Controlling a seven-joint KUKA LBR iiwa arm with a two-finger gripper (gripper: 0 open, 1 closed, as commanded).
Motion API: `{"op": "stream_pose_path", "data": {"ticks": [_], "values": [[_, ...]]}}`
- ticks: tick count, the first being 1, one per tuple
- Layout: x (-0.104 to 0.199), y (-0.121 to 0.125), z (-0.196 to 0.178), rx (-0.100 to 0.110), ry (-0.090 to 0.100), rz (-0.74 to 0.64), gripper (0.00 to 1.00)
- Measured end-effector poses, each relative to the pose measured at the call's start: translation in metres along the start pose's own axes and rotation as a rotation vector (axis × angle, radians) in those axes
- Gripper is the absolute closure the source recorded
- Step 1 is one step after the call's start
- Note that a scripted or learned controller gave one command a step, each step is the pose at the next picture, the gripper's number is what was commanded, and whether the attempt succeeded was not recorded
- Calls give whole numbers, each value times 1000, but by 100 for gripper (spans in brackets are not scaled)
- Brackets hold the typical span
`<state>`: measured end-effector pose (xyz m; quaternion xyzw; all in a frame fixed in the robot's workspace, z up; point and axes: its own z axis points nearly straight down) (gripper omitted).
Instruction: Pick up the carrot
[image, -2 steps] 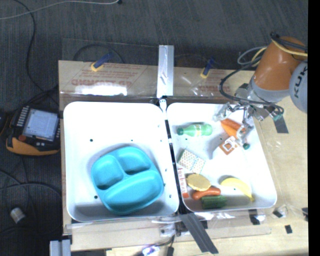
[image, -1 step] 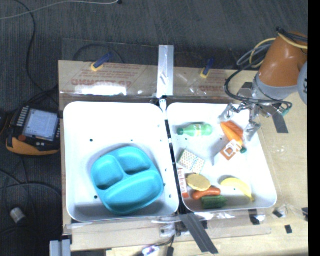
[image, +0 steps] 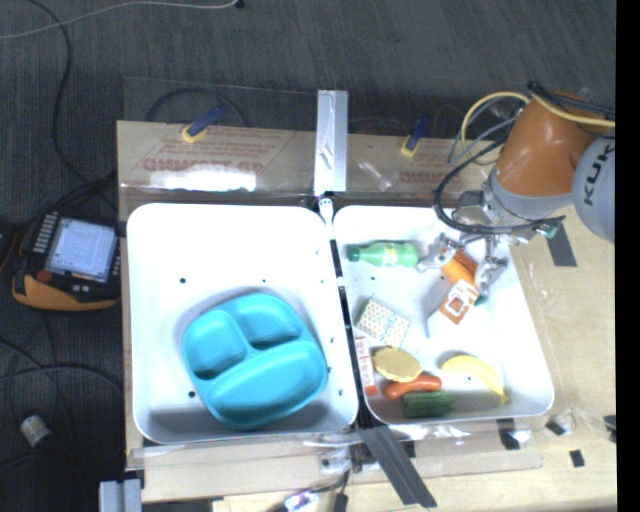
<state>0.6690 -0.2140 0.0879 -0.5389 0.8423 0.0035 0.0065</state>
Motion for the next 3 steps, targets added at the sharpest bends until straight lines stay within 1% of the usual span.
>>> {"op": "stream_pose_path", "data": {"ticks": [1, 2, 3], "values": [[2, 3, -36, 1, 9, -149, 0], [9, 39, -3, 3, -7, -403, 0], [11, 38, -12, 4, -5, -400, 100]]}}
